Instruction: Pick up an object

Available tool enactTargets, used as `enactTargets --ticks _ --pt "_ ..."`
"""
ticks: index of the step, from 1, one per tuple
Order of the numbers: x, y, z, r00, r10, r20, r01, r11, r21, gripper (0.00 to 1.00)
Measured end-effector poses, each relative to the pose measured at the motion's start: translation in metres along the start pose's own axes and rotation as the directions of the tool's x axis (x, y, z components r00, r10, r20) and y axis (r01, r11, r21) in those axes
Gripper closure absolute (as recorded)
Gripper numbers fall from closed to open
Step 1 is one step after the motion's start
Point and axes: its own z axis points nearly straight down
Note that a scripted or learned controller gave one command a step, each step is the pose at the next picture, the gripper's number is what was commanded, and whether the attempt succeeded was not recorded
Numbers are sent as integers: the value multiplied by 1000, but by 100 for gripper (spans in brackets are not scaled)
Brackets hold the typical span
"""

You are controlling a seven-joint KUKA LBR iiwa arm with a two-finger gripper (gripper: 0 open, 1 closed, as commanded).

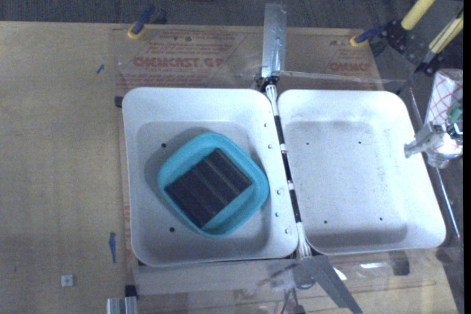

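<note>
A light-blue, dark-centred square dish (213, 182) sits in the left bin (147, 114); tool state unclear.

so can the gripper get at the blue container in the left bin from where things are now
Probably yes. The blue container lies alone and uncovered in the left bin, with nothing over it. The gripper sits at the right bin's far edge, so it must cross that bin first.

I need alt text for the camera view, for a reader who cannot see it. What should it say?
A blue tray-like object with a dark ribbed insert lies tilted in the left white bin; the right white bin adjoins it on a wooden bench. The gripper sits at the right bin's right edge, away from the object.
</note>
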Motion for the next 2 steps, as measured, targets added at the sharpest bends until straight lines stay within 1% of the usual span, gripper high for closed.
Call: enactTargets --ticks 1,2 --pt "44 14 184 994 106 1 -106 994 -2 0" --pt "42 13 175 994 110 2 -110 994 -3 100"
